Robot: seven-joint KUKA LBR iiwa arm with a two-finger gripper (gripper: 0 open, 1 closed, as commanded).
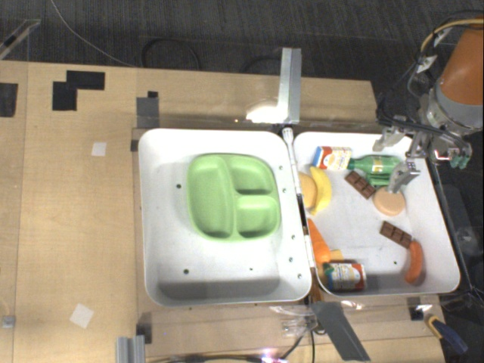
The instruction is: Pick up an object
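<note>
Nearest the lower edge of the view, a can (344,275) with a red and pale label lies on its side in the front left corner of the right bin (446,237); an orange carrot (318,242) lies just beside it along that bin's left wall, and a reddish-orange sausage (414,264) lies toward the front right corner; a brown chocolate bar (396,235) sits just above the sausage, near it but apart.

The left bin (162,225) holds a green divided plate (231,196), set a little toward its far side.

Further back in the right bin, a round tan disc (390,203) lies near the middle; a yellow banana (318,189) rests against the left wall; a second brown chocolate bar (360,184) lies between the banana and the disc; a green bottle (380,168) lies on its side behind that bar, and a small white and red carton (330,158) sits at the far left.

The gripper (403,174) hangs over the far right part of this bin, its tip just beside the bottle's right end and above the disc; whether its fingers are parted or closed I cannot tell, and nothing is seen between them; the grey arm with its orange band (463,78) reaches in from the far right.
</note>
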